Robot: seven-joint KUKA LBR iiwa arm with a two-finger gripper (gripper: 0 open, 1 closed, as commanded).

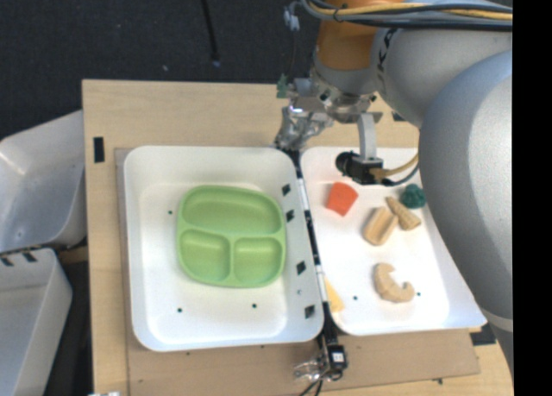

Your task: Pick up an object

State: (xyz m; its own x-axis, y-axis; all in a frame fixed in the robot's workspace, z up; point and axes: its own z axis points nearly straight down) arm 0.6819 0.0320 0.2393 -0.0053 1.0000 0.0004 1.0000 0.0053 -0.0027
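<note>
across the right side of the view the grey arm (pixel 457 101) bulks large, its orange band (pixel 358 2) high near the top and yellow cables looping over it. below lies the pale wooden table (pixel 103 118), carrying two shallow white bins side by side. the left bin (pixel 147 299) holds a green divided plate (pixel 231 235), lying flat near its middle. the right bin (pixel 431 299) holds the small things: an orange block (pixel 341 198) near the far left part, a tan wooden piece (pixel 379 225) just right of it, a second tan piece (pixel 404 213) touching or nearly touching that one, a dark green bit (pixel 414 196) at the right edge beside the arm, a curved tan piece (pixel 393 284) nearer the front, and a small yellow scrap (pixel 333 298) by the dividing wall. the end effector (pixel 297 131) hangs over the far rim where the two bins meet, well apart from the orange block; it looks to have nothing between its fingers, though whether they are spread or closed i cannot tell in the clutter of metal there. a black fitting (pixel 360 166) sits below the wrist over the right bin's far edge.
</note>
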